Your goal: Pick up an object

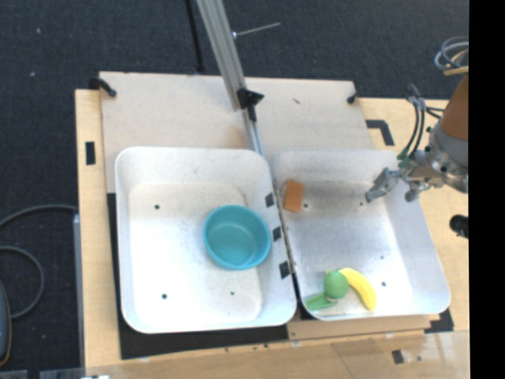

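Camera view from above the desk (197, 109) showed the pick barely begun, with nothing lifted and every object lying in a bin. Nearest the lens, at the front edge of the right bin (410, 235), a yellow banana (360, 287) lay touching a green fruit (335, 283), both pressed toward the bin's front wall. In the left bin (142, 212), a blue bowl (237, 237) sat upright toward the divider side. Farther back, a small orange block (293, 196) rested at the right bin's left wall, well apart from the fruit. The jaws (384, 185) hung over the right bin's far right part, spread apart and holding nothing, with no object beneath or between them. Judged from this, the whole job remained: choosing a target, most likely the orange block or the fruit pair, descending, closing and lifting. Behind the bins, a metal rail (225, 46) rose at a slant over the bare board.
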You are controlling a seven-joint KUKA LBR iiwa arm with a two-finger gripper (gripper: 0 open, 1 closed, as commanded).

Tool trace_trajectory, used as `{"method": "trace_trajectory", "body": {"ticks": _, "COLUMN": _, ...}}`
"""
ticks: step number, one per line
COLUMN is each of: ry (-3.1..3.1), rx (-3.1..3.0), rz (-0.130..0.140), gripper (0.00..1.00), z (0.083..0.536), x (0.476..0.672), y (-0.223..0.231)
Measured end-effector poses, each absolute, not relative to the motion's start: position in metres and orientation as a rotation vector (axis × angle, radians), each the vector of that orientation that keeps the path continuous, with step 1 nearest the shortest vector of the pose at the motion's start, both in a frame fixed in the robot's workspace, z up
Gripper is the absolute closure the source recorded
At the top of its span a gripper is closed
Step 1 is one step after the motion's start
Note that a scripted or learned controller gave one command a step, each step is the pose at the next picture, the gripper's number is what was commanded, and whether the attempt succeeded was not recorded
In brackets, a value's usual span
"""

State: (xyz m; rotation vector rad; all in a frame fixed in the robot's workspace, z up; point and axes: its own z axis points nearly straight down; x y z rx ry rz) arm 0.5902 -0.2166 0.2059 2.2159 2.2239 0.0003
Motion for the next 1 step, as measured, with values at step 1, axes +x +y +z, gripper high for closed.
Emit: {"method": "trace_trajectory", "body": {"ticks": 1, "ry": 2.225, "rx": 2.215, "rz": -0.001, "gripper": 0.00, "z": 0.2059, "x": 0.5902, "y": -0.2168}}
